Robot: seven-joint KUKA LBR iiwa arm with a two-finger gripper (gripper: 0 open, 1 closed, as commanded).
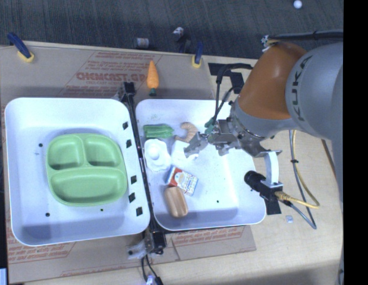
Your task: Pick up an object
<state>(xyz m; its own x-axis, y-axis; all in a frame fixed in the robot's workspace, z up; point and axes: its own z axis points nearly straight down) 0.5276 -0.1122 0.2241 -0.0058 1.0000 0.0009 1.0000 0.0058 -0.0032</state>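
The right bin (231,209) holds several small objects: a green piece (157,130) at the upper left, a tan curved piece (187,129), a white bottle-like thing (155,154), a red and white packet (185,181) and a brown bread-like roll (176,201). My gripper (197,143) hangs over the middle of this bin, just right of the white thing and below the tan piece. Its fingers point left and I see nothing clearly between them.
The left bin (23,159) holds a green divided plate (85,168). An orange carrot toy (152,75) lies on the cardboard behind the bins. The grey arm with its orange band (273,82) covers the right bin's upper right. Cables (302,200) trail at the right.
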